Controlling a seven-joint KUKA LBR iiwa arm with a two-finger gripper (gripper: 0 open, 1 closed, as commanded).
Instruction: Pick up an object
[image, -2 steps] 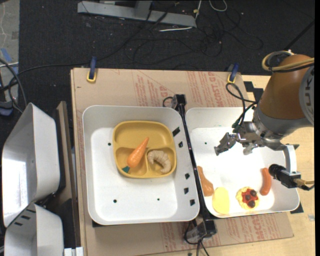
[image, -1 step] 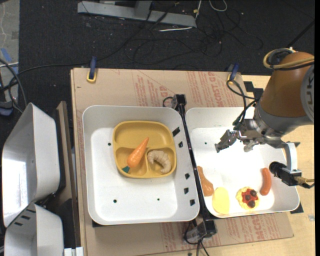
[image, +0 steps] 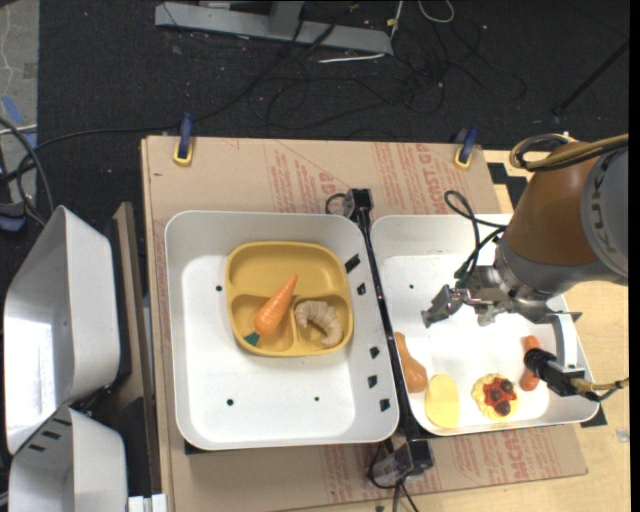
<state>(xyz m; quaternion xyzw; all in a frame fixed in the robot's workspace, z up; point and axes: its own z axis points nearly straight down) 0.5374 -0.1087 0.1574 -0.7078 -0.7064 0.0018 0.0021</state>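
My gripper (image: 460, 314) hangs over the middle of the right bin (image: 420, 250), open, with nothing between its fingers. Below it, on the bin floor, lie an orange drumstick-shaped piece (image: 408, 364) at the left wall, a pale yellow piece (image: 442, 399), a small round pizza-like toy (image: 497, 394) and a red-orange piece (image: 536, 361) near the right wall. The gripper touches none of them. In the left bin (image: 200, 400), a yellow divided plate (image: 245, 265) holds a toy carrot (image: 275, 305) and a toy shrimp (image: 320, 320).
The grey and orange arm (image: 570, 215) covers the right bin's far right corner. A black divider with clips (image: 372, 300) runs between the bins. Cables (image: 465, 215) trail over the right bin's back rim. Bare white floor lies under and behind the gripper.
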